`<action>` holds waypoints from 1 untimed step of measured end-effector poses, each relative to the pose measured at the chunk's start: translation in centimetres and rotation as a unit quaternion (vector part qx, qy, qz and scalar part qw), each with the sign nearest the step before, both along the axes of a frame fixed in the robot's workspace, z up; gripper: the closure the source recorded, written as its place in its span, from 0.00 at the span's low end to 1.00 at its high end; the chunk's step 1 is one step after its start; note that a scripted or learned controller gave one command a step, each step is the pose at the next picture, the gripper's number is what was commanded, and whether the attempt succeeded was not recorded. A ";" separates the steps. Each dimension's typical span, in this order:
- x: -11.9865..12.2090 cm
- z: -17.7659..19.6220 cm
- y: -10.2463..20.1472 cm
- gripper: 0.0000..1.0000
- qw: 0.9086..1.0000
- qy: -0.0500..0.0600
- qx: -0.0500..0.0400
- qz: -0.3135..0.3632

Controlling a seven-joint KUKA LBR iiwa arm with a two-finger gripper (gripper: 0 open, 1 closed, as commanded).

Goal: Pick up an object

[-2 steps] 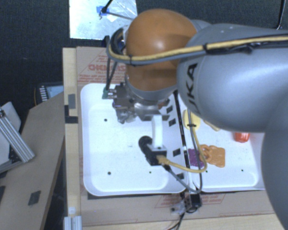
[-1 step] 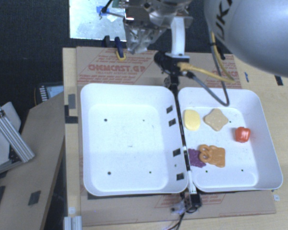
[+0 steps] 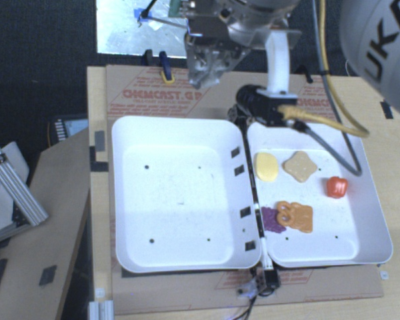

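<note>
Looking from the near edge of the right bin point(image 3: 370, 245): orange piece point(image 3: 297, 217) in it, red ball point(image 3: 337, 187) just beyond. The claw point(image 3: 203, 72) hangs past its far rim, can't tell its state. Approach step; next it needs to drop over one.

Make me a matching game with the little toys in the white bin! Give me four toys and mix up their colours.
Toys:
1. oval piece
2. toast-shaped piece
3. round piece
4. pretzel-shaped piece

Colours:
A. red
B. orange
C. yellow
D. beige

Pairs: 1-C, 2-D, 3-A, 4-B
</note>
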State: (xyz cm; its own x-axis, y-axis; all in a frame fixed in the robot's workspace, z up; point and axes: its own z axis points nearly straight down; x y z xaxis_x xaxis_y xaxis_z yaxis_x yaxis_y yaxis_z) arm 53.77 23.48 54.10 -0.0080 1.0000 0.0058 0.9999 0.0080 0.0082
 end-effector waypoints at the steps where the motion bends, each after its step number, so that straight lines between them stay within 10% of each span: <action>1: 0.3 0.6 0.0 1.00 1.000 0.002 -0.001 0.001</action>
